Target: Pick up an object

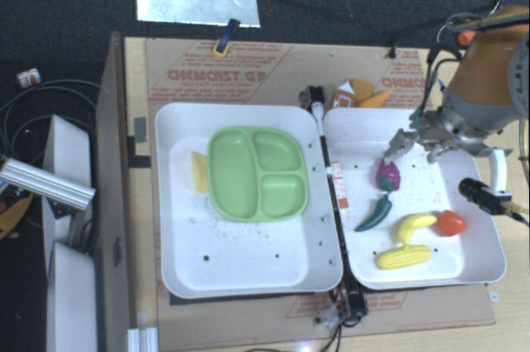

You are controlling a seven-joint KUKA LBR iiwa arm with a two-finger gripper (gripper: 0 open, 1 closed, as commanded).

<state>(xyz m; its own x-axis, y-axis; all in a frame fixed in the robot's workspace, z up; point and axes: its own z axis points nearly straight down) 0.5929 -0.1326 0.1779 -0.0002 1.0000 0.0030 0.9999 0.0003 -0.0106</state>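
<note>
While the tool point(411, 142) hangs open and empty just above the purple toy point(387, 174), a skewed descent could nudge it toward the green pepper point(375, 214).

You have one fixed camera above the worktop point(248, 65), looking down at a slant and set far enough back to take in both white bins point(178, 201) side by side; the arm point(489, 77) enters at about 2 o'clock.

Grey arm point(484, 106) with orange band point(493, 52), thin black cables, and metal-fingered tool point(418, 146).
</note>
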